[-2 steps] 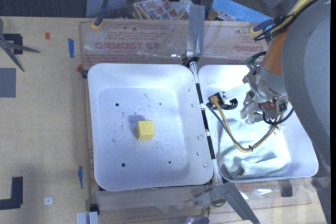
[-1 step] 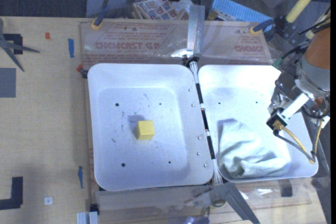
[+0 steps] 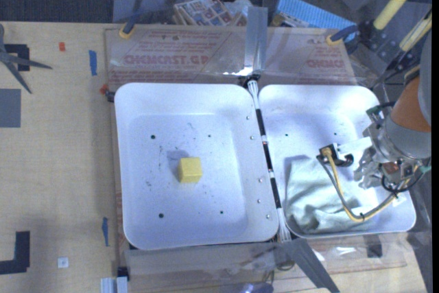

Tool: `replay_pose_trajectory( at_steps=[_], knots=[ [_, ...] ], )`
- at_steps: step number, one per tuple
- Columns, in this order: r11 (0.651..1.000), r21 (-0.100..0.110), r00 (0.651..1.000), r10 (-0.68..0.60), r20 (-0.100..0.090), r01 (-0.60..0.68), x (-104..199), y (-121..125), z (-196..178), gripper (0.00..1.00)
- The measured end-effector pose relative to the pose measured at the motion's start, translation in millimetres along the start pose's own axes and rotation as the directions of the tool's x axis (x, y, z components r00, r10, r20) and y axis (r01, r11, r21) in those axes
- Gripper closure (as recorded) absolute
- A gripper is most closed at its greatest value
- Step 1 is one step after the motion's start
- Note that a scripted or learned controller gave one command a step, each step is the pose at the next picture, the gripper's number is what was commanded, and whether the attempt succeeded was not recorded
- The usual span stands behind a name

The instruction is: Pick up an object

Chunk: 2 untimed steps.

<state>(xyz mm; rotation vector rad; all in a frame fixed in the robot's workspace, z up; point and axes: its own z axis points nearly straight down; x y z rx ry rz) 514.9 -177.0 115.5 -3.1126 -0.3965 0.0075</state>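
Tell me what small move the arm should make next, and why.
Probably a short shift toward the view's left, to bring the gripper above the pale cloth. Both are at the right bin, the cloth close beside the gripper, while the yellow block lies farther off in the left bin.

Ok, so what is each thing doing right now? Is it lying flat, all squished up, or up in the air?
yellow block: lying flat near the middle of the left bin, touching no wall.
pale cloth: crumpled, lying in the near part of the right bin.
gripper: low over the right bin's right side, beside the cloth.
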Motion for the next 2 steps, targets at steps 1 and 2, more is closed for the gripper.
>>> replay_pose_trajectory(
  at_steps=[1, 2],
  knots=[
    [0.999, -0.005, 0.999, -0.034, -0.009, 0.034, -36.5, 6.9, 27.6, 1.00],
    [0.930, -0.011, 0.930, -0.368, -0.007, 0.368, -34.3, -0.6, 27.3, 1.00]
  ],
)
